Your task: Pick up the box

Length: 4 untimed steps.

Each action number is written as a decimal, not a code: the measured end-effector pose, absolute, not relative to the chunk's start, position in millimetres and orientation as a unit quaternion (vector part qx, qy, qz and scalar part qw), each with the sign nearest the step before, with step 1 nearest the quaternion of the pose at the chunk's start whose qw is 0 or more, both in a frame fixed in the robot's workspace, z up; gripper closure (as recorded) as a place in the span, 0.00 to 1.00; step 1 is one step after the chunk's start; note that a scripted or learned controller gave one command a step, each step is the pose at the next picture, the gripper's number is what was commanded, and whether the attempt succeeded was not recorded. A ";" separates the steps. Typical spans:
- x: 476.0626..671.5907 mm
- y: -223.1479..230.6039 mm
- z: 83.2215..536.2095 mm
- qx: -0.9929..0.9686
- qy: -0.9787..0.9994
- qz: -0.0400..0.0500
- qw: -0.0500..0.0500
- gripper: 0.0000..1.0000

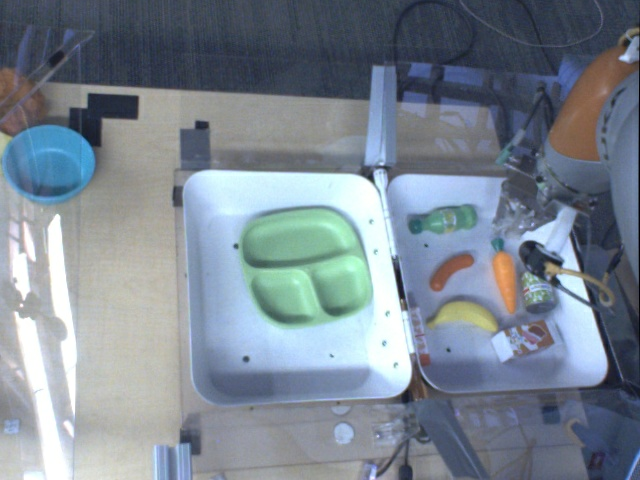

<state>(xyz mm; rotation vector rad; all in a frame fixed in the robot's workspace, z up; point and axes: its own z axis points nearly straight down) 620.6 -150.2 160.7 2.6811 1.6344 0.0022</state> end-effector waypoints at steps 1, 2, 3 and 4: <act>582.7 -116.1 89.3 0.891 0.453 0.003 0.002 1.00; 609.7 -40.1 186.1 0.869 0.495 0.002 0.001 1.00; 606.5 28.5 185.4 0.925 0.379 0.001 0.000 1.00; 653.1 -49.4 257.4 0.975 0.221 0.002 0.001 1.00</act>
